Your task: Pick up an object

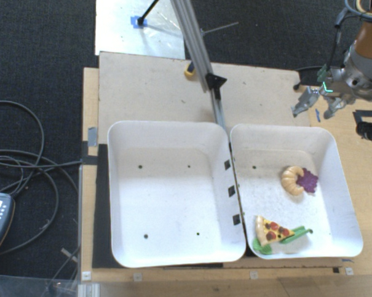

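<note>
In the camera view, two white bins sat side by side on the bench. The left bin (165,193) held nothing that could be made out apart from a few small dark marks on its floor. The right bin (338,182) held all the things worth picking. Toward its far right lay a tan croissant (291,181), curled, with a small purple bunch of grapes (307,179) touching its right side. At the near edge lay a pizza slice (272,229), and a green strip (290,236) ran from under it out to the right, touching it.

The gripper (320,105) hung past the far edge of the right bin, over the bare bench top rather than over the bin itself, well apart from every item. Its two fingers (303,103) stood spread apart with nothing between them. The orange-banded wrist rose above it at the top right corner.

Judged from this, the task had hardly begun: nothing was grasped, nothing lifted, and all four items rested on the bin floor. What remained was the whole of the work: bringing the gripper over one item, most likely the croissant as the nearest, descending, closing and raising it clear.
</note>
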